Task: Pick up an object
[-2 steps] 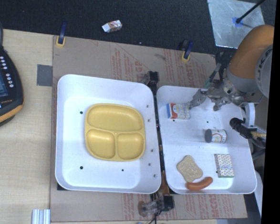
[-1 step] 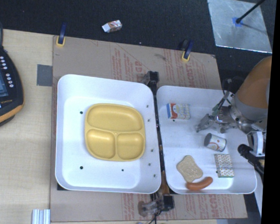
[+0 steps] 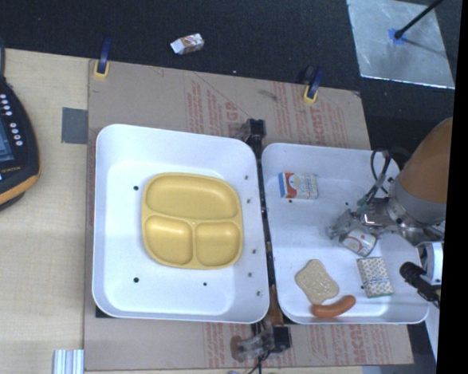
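So starting at the desk's (image 3: 35, 288) left edge there's a teach pendant (image 3: 0, 154), black with an orange rim, hanging partly out of view. A sheet of cardboard (image 3: 184, 99) covers the middle of the desk, held at its far edge by two clamps (image 3: 103, 61), and both bins sit on it.

The left bin (image 3: 108, 213) has just one thing in it: a yellow divided tray (image 3: 192, 219) with three compartments, sitting pretty much dead center.

The right bin (image 3: 289, 306) is where the small stuff is. Near its far left corner there's a little carton (image 3: 298, 185) with red and blue print, lying flat. Down by the near edge, a slice of toy bread (image 3: 317, 281) lies flat with a toy sausage (image 3: 333, 308) just beside it, right up against the near rim. Further right, near the near right corner, is a small patterned packet (image 3: 374, 276). Between the packet and the arm there's a small round silvery can (image 3: 359, 242), lying tilted.

The arm (image 3: 426, 176) comes in over the right edge of the right bin, and the hand (image 3: 351, 227) is down low in the bin, right at the can, seemingly touching it. Honestly can't tell from this angle how the hand is set or whether anything's actually gripped; it's all a jumble of metal and cable there.

Off the desk, on the dark floor (image 3: 229, 22) beyond the far edge, there's a crumpled wrapper (image 3: 187, 44).
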Controlling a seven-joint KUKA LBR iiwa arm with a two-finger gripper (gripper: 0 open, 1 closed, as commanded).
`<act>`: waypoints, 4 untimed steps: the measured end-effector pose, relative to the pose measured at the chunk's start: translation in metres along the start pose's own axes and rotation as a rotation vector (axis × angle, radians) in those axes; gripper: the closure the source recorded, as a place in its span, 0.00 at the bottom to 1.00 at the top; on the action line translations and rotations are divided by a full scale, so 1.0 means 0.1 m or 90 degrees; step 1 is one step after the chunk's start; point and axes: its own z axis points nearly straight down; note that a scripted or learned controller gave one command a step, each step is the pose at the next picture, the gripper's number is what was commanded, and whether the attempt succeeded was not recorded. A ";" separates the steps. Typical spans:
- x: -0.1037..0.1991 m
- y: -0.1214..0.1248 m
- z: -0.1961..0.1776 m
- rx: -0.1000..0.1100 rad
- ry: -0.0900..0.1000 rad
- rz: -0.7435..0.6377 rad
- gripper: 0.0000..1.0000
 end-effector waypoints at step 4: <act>-0.17 -0.28 -0.09 0.001 0.000 0.000 0.00</act>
